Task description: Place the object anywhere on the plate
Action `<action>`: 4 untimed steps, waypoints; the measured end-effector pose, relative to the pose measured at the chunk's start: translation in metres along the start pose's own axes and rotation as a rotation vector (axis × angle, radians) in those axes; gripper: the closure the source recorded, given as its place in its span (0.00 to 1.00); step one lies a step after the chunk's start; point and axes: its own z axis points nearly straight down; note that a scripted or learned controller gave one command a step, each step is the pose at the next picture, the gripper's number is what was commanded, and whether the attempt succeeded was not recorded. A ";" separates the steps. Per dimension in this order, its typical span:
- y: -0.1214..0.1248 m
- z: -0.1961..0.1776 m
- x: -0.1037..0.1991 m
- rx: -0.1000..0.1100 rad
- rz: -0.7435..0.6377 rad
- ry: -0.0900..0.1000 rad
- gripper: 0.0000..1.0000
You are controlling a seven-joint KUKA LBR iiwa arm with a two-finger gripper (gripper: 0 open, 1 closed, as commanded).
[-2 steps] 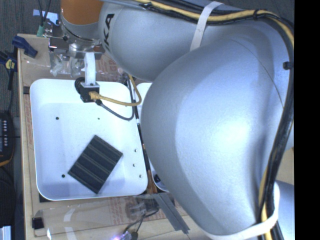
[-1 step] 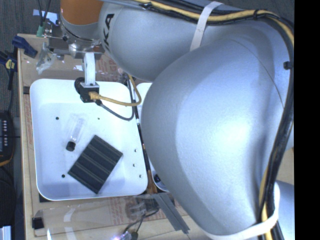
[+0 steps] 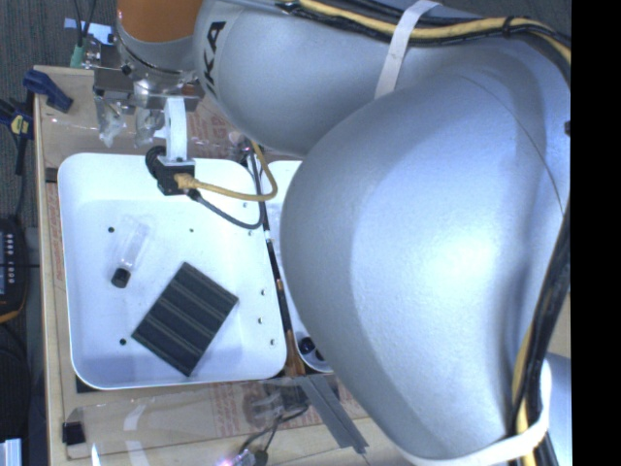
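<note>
A small clear vial with a black cap (image 3: 126, 259) lies in the left part of the left bin (image 3: 87, 178). Just right of it and nearer the front, a dark ribbed square plate (image 3: 185, 317) lies flat on the bin floor, apart from the vial. My gripper (image 3: 129, 124) hangs over the bin's far rim, well beyond the vial and the plate. Its pale fingers (image 3: 109, 122) stand apart, open, with nothing between them.
The arm's big grey body covers most of the right bin (image 3: 287, 175). A black and tan cable (image 3: 225, 195) loops over the left bin's far right corner. A blue clamp (image 3: 45, 89) sits on the bench's far left edge, and a black device (image 3: 10, 260) lies left of the bin.
</note>
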 end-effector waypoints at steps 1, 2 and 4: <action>-0.094 -0.083 -0.009 -0.005 -0.159 0.002 1.00; -0.095 -0.092 -0.006 0.000 -0.168 0.002 1.00; -0.097 -0.111 -0.002 0.008 -0.188 -0.001 1.00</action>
